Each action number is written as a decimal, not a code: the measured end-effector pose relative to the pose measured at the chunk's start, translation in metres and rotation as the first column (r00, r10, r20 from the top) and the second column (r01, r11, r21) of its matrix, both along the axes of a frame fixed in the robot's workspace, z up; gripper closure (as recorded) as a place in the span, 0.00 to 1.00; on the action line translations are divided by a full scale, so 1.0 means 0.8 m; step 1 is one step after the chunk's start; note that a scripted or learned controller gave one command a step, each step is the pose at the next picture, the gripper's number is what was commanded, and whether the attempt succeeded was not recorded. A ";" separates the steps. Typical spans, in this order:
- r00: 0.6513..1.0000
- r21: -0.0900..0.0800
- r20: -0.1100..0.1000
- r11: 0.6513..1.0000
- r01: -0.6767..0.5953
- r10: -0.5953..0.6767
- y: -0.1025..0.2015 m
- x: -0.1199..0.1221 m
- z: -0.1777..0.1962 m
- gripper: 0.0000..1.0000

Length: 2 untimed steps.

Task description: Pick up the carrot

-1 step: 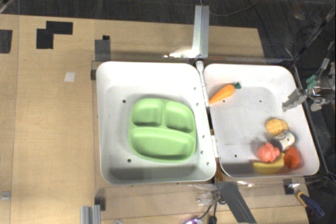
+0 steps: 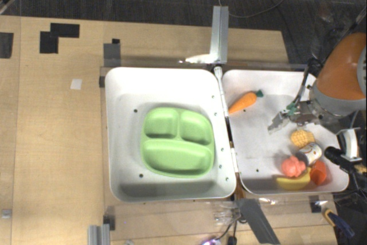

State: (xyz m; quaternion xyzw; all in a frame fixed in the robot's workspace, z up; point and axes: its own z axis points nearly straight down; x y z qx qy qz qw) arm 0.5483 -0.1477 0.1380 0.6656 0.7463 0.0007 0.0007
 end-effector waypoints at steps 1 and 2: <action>0.947 -0.003 0.006 0.947 -0.322 0.322 0.010 0.084 0.023 0.00; 1.000 -0.002 0.007 1.000 -0.002 0.002 0.033 0.131 -0.063 0.00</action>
